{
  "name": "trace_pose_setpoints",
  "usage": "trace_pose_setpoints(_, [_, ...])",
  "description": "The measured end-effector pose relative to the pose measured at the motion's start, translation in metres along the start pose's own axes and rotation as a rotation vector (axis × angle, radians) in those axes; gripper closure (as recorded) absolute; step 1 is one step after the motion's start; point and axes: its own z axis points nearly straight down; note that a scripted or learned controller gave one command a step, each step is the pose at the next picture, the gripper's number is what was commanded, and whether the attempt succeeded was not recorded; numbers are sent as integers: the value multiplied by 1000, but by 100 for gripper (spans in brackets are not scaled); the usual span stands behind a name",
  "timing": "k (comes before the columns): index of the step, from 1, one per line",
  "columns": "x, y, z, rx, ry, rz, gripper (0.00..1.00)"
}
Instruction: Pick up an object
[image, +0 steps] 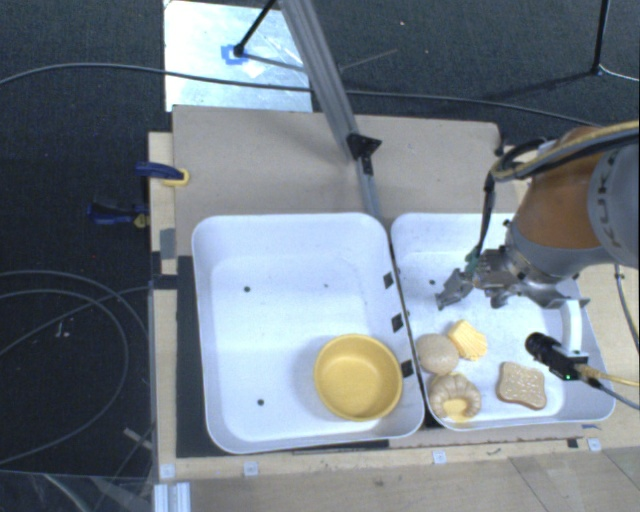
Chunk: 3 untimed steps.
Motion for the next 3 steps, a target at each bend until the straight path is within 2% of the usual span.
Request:
trace_pose_setpoints(2, [2,1,74,-2,0,0,0])
trace_pose_setpoints(3, [2,2,62,-6,0,1,100])
